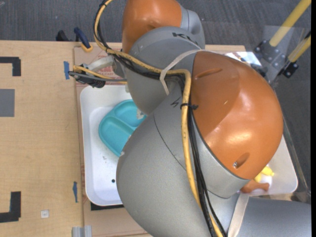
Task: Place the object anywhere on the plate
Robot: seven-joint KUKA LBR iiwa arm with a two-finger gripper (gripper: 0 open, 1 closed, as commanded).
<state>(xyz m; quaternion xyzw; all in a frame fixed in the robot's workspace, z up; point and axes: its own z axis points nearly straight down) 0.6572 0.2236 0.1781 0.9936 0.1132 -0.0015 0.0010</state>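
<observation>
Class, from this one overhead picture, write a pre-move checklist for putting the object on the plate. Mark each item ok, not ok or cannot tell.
1. Turquoise divided plastic plate lies in the left shallow white bin: ok.
2. Whole plate surface visible: not ok, the grey and orange arm covers its right part.
3. Hand position over the plate: cannot tell.
4. Object held in the hand: cannot tell.
5. Small yellow and orange items lie in the right white bin: ok.

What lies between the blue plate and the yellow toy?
The arm covers that stretch in the camera view, between the plate and the toy.
</observation>
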